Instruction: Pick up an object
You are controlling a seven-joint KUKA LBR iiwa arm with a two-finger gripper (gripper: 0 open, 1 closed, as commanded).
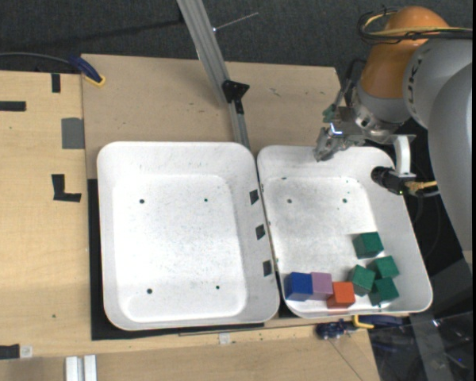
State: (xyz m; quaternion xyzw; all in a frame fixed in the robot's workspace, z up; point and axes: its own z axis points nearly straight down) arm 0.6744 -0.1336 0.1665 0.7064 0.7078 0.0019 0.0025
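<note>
Several small blocks lie in the near right corner of the right bin (301, 165): a blue block (299, 284), a purple block (321, 283), an orange block (343, 294) and several green blocks (374, 267). My gripper (328, 147) hangs over the far rim of that bin, well away from the blocks. Nothing shows between its fingers, and whether they are open or shut is too small to tell.
The left bin (111, 165) sits beside the right one. A slanted metal pole (210, 46) rises behind the bins, with a black clamp (235, 92) on it. The arm's grey body and orange band (393, 50) fill the upper right. Black tape marks dot the bench at left.
</note>
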